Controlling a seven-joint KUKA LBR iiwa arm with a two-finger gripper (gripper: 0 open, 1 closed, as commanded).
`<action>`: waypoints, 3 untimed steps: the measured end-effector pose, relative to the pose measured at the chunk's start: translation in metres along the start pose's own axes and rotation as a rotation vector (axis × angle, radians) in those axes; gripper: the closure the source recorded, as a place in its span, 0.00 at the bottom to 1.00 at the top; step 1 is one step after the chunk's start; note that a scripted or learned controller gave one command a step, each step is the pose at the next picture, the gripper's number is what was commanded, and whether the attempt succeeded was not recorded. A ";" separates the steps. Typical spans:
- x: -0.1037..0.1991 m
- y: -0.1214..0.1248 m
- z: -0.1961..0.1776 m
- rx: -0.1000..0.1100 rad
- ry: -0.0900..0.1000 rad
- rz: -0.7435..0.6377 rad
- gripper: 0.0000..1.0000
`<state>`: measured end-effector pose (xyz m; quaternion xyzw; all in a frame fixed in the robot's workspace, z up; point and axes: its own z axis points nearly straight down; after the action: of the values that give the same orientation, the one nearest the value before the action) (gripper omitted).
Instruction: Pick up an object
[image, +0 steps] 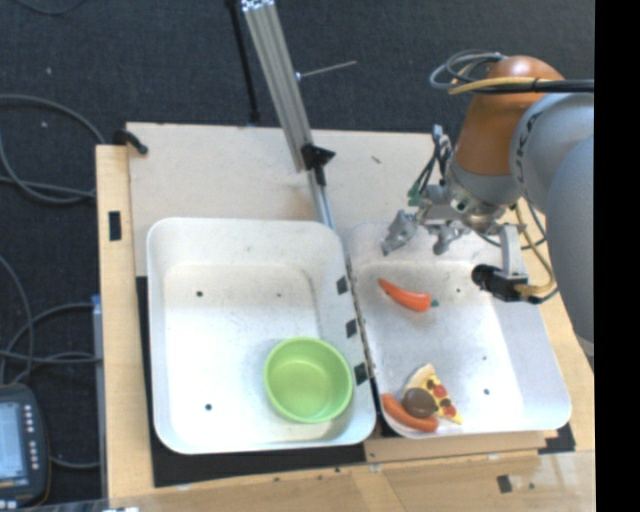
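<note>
My gripper hangs over the far edge of the right bin, its two grey fingers spread apart with nothing between them. An orange carrot lies on the bin floor just below and slightly left of the gripper. At the bin's near left corner sit a pizza slice, a brown round piece and a small sausage together on a small plate.
A green bowl rests in the near right part of the left bin. A slanted aluminium post rises behind the bins. The arm's orange band and grey body fill the upper right.
</note>
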<state>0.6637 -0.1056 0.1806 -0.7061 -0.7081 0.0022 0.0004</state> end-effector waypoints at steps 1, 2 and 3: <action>-0.008 -0.010 0.052 0.001 0.000 0.004 0.00; -0.009 -0.010 0.081 -0.001 -0.001 0.003 0.00; -0.010 -0.008 0.068 -0.007 0.001 0.005 1.00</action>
<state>0.6551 -0.1156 0.1128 -0.7079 -0.7063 -0.0005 -0.0019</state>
